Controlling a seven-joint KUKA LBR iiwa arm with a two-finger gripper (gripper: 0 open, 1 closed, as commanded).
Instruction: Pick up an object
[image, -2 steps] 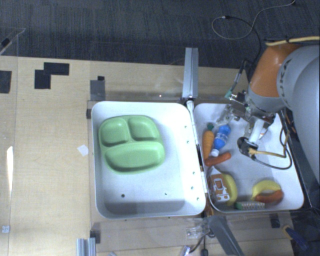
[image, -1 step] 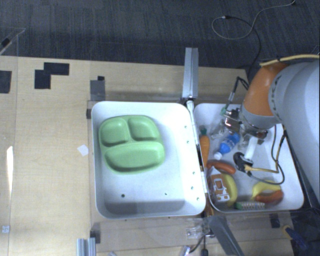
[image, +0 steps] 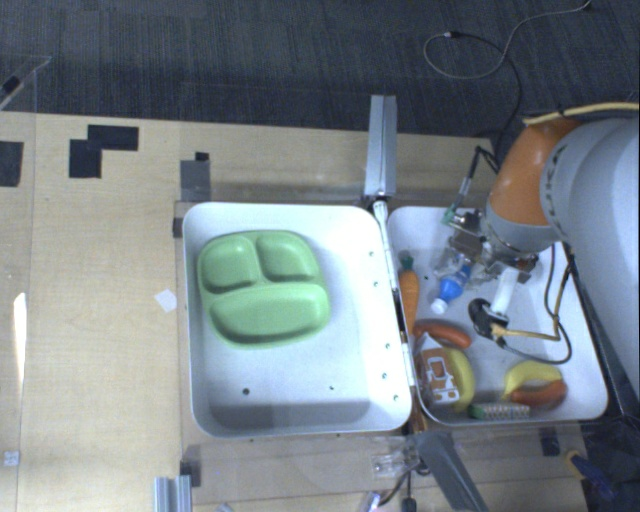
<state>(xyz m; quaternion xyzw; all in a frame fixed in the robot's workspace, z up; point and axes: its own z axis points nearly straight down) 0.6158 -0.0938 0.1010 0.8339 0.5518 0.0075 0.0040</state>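
My gripper (image: 465, 266) hangs over the upper middle of the right bin (image: 590, 395), reaching in from the right under the orange-banded wrist. Just below and left of it lies a small bottle with a blue cap (image: 447, 291). An orange carrot (image: 409, 295) lies along the bin's left wall. A red sausage (image: 441, 333) lies below the bottle. Nothing shows as held by the gripper.
A yellow banana (image: 462, 376) and a brown-and-white packet (image: 436, 371) sit at the right bin's front left. A second banana (image: 530, 377) lies on a red item (image: 538, 395) at the front right. The left bin (image: 290, 400) holds a green divided plate (image: 263, 286).
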